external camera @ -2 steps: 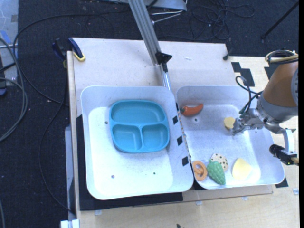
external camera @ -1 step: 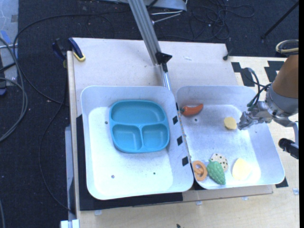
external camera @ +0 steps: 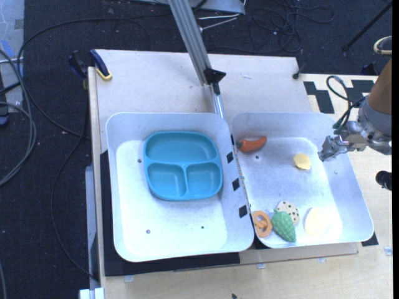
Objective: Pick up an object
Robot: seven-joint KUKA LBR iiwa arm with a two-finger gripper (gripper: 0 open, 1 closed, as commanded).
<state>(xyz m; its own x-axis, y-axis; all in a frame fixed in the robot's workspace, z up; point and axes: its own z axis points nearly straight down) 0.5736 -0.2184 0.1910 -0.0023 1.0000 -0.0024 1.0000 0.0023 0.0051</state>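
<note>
So my pincer (external camera: 326,152) hangs near the yellow piece (external camera: 302,162), grip state impossible to tell, and I'd centre over it before dropping straight down.

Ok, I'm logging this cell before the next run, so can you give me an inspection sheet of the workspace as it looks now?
Surface: bench bears two white bins side by side, left bin and right bin.
Job's things: right bin holds an orange-red piece, a small yellow piece, a pretzel, a cookie, a green piece and a pale round piece.
Clutter: blue divided tray in left bin.
Gripper: gripper over right bin's right side, apart from the yellow piece; nothing seen in it.
Cables: black cables on the floor; one loop by the arm.
Surroundings: metal pole slanting over the bench.
</note>
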